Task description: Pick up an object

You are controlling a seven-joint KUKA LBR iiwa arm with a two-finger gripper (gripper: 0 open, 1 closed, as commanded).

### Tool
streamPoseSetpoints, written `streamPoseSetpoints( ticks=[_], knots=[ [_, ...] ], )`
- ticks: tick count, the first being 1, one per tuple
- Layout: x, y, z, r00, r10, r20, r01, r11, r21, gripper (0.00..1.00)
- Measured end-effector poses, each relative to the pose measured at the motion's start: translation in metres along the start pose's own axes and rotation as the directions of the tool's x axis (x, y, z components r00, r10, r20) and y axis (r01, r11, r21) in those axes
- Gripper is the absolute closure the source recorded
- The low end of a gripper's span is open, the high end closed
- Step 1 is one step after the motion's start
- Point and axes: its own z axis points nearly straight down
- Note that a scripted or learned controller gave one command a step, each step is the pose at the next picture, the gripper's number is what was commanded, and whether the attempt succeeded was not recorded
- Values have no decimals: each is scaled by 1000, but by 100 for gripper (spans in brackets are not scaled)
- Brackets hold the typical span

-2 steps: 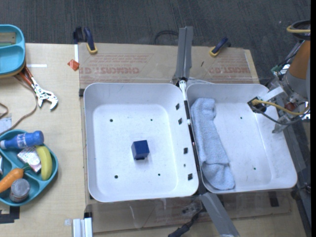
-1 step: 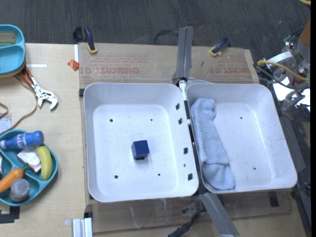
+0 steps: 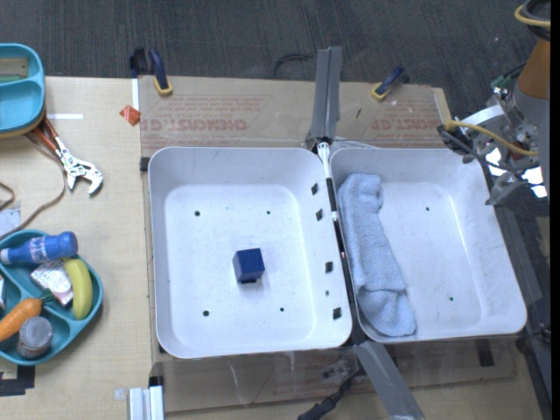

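A small dark blue cube (image 3: 249, 265) lies on the floor of the left white bin (image 3: 166, 234), a little below its middle. In the right white bin (image 3: 472, 234) a pale grey-blue towel (image 3: 372, 252) is stretched lengthwise along the left side. The arm's end with the gripper (image 3: 512, 164) hangs at the view's right edge, over the right bin's far right corner and partly cut off. It is well away from the towel and far from the cube.
Left of the bins, the wooden bench holds a blue tray (image 3: 52, 313) with a bottle, a banana and other small items. A wrench (image 3: 74, 169) and a blue container (image 3: 19, 86) lie farther back. Clamps (image 3: 157, 73) sit along the cardboard's far edge.
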Motion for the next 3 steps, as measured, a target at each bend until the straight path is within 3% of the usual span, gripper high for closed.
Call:
streamPoseSetpoints(
  ticks=[1,2,3],
  knots=[
    [-8,-1,-36,1000,4,-2,-4,1000,-1,0],
    [-8,-1,-45,1000,-2,1,2,1000,0,100],
    [-39,-7,-127,1000,7,-2,-7,1000,-1,100]
  ],
)
